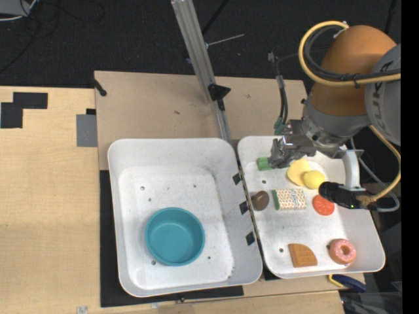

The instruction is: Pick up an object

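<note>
My gripper [280, 154] hangs over the far end of the right bin [366, 257], just above a small green block [263, 163] and beside a yellow banana-like piece [305, 174]. Also lying in this bin are a brown round piece [260, 200], a speckled rectangular block [290, 199], a red round piece [323, 205], an orange-brown toast-shaped piece [302, 255] and a pink donut [342, 251]. From this angle the gripper's tips are too small and dark to read. Nothing is seen between them.
The left bin [131, 169] holds a teal bowl [174, 235] near its front. A metal rail [200, 51] slants up behind the bins. The arm's orange and grey body [347, 77] looms over the right bin's far right corner.
</note>
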Available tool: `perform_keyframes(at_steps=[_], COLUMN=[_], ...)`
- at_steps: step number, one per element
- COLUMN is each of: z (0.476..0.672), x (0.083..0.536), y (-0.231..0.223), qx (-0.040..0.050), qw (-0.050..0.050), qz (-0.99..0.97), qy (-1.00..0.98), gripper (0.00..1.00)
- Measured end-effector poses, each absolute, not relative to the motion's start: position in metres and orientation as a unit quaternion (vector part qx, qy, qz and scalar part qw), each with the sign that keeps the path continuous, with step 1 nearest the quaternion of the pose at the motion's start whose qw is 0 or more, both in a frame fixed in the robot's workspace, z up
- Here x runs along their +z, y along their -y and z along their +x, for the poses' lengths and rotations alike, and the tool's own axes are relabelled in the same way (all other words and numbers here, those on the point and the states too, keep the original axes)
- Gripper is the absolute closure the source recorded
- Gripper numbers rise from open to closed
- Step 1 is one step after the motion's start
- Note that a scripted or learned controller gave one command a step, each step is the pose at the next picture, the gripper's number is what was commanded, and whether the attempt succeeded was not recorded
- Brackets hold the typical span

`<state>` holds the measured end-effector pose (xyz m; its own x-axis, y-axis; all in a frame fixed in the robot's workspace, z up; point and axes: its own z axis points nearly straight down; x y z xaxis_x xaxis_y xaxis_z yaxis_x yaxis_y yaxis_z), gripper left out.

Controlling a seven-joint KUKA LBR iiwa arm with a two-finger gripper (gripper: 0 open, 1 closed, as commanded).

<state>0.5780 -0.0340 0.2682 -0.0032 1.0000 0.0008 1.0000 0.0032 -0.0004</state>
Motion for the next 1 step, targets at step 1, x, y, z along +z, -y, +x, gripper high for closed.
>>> perform_keyframes(at_steps=[1], z=[0.5754], x=[0.2585], y=[-0.0083], qx=[0.0002], qw=[0.001], qz=[-0.706], qy=[0.708], gripper=[1.0])
